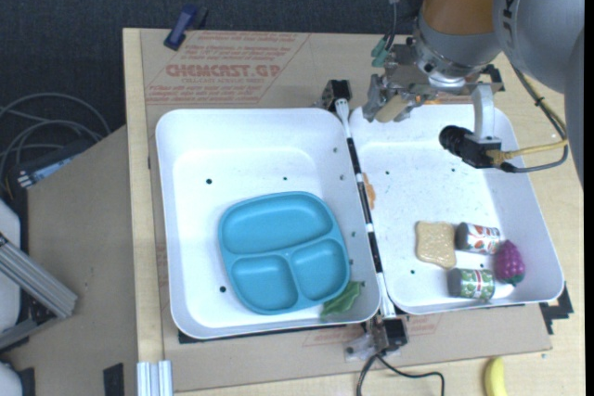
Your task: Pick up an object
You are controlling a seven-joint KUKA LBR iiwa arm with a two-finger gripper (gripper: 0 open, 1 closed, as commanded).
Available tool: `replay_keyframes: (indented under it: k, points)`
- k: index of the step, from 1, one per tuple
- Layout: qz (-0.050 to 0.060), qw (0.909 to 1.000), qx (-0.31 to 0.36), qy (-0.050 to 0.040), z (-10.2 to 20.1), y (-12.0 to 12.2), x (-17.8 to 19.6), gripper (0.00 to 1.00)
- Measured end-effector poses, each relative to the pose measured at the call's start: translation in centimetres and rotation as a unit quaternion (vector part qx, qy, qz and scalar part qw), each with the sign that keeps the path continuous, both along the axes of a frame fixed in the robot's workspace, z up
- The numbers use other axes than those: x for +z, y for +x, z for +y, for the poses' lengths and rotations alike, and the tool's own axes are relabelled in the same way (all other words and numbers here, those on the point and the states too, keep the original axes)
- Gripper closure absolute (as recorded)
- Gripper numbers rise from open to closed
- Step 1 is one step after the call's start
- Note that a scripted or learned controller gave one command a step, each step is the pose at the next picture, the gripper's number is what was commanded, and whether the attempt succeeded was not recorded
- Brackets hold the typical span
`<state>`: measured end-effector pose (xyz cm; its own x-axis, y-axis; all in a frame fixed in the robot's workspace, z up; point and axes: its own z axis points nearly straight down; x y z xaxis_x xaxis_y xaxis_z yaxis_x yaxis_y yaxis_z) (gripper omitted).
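Observation:
My gripper (390, 109) hangs over the far left corner of the right bin (418, 181), near the divider between the bins, and I see nothing between its fingers. At the near right of that bin lie a tan bread slice (434, 244), a small can with a red and white label (477, 238), a second can with a green label (473, 284) and a purple grape bunch (509, 261). In the left bin (186, 153) rests a blue divided plate (282, 250), with a green leafy item (341, 300) at its near right edge.
A small orange piece (369, 194) lies against the divider between the bins. A black cable fitting (464, 145) hangs over the right bin's far right. A blue object (185, 26) sits on the cardboard behind the bins. A yellow item (495, 377) lies at the bench's front edge.

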<state>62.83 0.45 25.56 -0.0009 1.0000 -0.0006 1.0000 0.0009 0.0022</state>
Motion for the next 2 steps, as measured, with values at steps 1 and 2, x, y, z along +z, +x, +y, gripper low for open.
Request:
replay_keyframes:
  k: [1,2]
  points:
    - [0.002,1.0000,0.000,0.0008,1.2,-4.1,1.5,1.00]
    - [0.001,1.0000,0.000,0.0009,8.0,-1.5,0.3,1.00]
